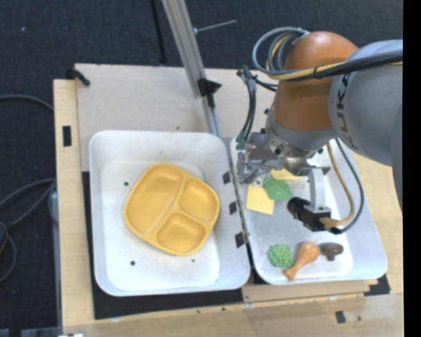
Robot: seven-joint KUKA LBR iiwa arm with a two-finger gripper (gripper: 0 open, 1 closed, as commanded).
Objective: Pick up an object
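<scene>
grey metal parts of the gripper (261, 166) are seen low over the far left part of the right bin (365, 258), close to the divide between the two bins. whether its fingers are released or clenched cannot be told, since the wrist hides them from above, and nothing is seen between them.

just near of the gripper a yellow square piece (259, 201) is laid flat on the bin floor, and a green flat object (276, 189) is found touching its far right corner. a second yellow scrap (286, 175) is glimpsed just beyond the green one, partly hidden under the wrist. to the right of these a black part (305, 213) with cabling is seen hanging from the arm.

along the near edge of the right bin three things are lined up: a green knobbly object (280, 255), a tan drumstick-shaped toy (303, 258) just beside it, and a small brown object (330, 249) at the toy's right end.

above the gripper the orange band (312, 83) and the grey arm (372, 97) are seen, entering from the right.

in the left bin (112, 160) a yellow compartment plate (171, 208) is laid flat near the middle, well apart from the gripper.
</scene>
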